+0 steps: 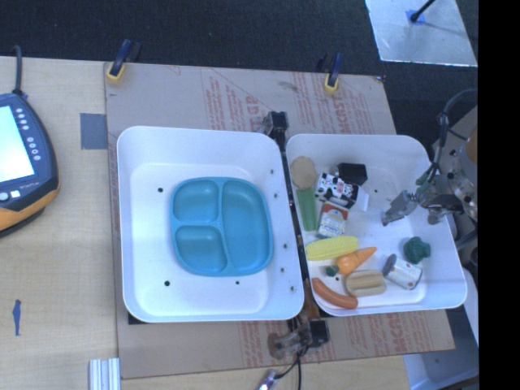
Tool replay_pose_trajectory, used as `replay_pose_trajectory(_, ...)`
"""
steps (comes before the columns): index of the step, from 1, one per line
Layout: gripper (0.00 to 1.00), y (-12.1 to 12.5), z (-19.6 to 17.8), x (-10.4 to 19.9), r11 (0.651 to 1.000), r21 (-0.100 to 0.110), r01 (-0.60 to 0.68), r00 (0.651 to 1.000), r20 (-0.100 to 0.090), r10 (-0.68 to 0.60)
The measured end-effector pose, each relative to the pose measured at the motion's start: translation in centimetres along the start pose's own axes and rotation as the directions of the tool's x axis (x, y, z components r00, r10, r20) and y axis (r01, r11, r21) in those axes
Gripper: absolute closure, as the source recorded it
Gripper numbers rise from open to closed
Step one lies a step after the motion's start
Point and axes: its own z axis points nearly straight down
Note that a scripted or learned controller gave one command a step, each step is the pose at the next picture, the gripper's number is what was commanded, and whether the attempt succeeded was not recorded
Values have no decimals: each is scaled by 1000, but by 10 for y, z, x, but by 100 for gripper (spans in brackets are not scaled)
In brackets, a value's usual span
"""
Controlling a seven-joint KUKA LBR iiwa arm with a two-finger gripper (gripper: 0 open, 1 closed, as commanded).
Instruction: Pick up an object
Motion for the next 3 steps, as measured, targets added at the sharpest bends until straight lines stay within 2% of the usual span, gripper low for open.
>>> replay_pose_trajectory(1, 0, 47, 117, 33, 1000, -6, 2, 1000, 3, -2)
replay_pose_trajectory(2, 0, 114, 117, 59, 1000, -8, 0, 1000, 2, 0)
replay_pose_trajectory(3, 0, 137, 120, 60, 999, 42, 2, 1000, -2, -2)
